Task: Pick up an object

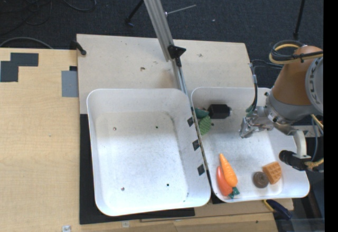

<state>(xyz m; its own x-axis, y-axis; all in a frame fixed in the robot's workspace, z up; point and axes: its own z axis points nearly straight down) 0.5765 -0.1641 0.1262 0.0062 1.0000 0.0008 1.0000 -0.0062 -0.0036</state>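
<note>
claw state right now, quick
Claw: low over the right bin; open or closed cannot be told.

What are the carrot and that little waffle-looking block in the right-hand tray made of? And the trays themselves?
The carrot looks like moulded toy plastic: evenly bright orange with a slight sheen, green tip. The waffle-like block is matte tan-orange with a ridged face, perhaps foam or plastic; hard to tell. The right bin and left bin look like smooth, thin white plastic with rounded rims and dark speckling.

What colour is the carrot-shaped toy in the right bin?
Orange, with a small green tip at its lower end; the carrot-shaped toy shows clearly in the camera view, lying against a red piece.
</note>
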